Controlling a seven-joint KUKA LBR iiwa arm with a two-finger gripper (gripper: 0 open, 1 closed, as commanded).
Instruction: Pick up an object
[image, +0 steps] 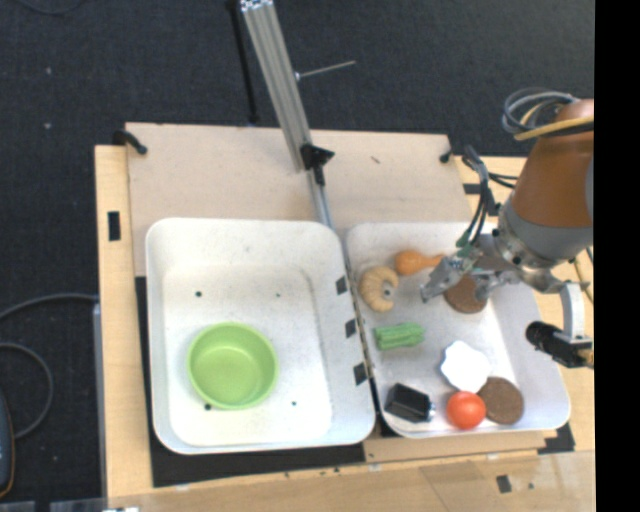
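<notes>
Brown disc (465, 297): right bin (545, 395), far side, under my pincer (452, 279).
My pincer: grip state, cannot tell.
Left bin (170, 250): 1 green bowl (232, 365).

My own arm (553, 190) runs off the right edge, so I lose the upper links there. My gripper (452, 277) sits low over the right bin (545, 400), too small and cluttered to read clearly. A brown round thing (466, 297) lies partly covered under my wrist hardware; I can't tell whether I touch it. The slanted metal pole (285, 90) is cut off by the top edge.
</notes>
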